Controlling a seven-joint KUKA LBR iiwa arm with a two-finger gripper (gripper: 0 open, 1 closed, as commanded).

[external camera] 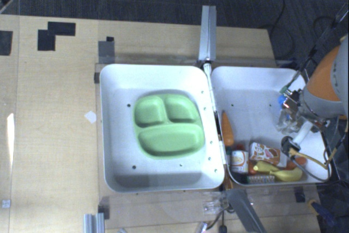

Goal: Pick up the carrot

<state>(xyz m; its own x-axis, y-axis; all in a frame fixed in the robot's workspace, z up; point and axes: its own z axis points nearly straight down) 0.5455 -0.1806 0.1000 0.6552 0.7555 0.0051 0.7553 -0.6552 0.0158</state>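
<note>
The orange carrot (227,129) lies along the left wall of the right bin (248,90), pointing up and down in the view. My gripper (289,124) hangs over the right side of that bin, well to the right of the carrot and apart from it. Nothing shows between the gripper and the carrot except bare bin floor.
A green divided plate (166,124) sits in the left bin (117,133). Along the right bin's front edge lie a small can (238,160), a printed packet (265,153) and a yellow banana (278,173). A metal post (207,35) stands behind the bins.
</note>
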